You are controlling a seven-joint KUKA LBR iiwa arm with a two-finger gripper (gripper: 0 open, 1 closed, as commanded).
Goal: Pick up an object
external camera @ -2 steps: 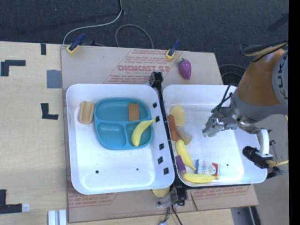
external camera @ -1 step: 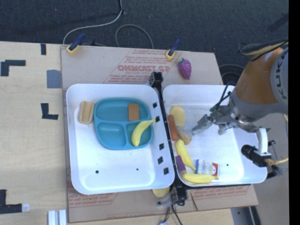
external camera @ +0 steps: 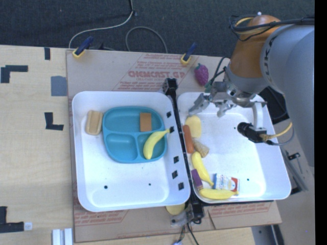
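My gripper [external camera: 207, 109] hangs over the far left part of the right bin [external camera: 255, 160], open, with nothing between its fingers. Just below its left finger [external camera: 195, 106] lies a round yellow fruit [external camera: 192, 126], with an orange stick-shaped piece [external camera: 188, 139] beside it and a tan chunk [external camera: 201, 149] lower down. Nearer the front are a yellow banana [external camera: 202, 168], a second banana [external camera: 215, 193], a small purple piece [external camera: 195, 177] and a small white carton [external camera: 225, 181].
The left bin [external camera: 84, 162] holds a blue divided tray [external camera: 122, 137] with a banana [external camera: 152, 143] and an orange block [external camera: 145, 121] on it, and a bread slice [external camera: 93, 122] beside it. Purple grapes [external camera: 201, 74] lie on the cardboard behind the right bin.
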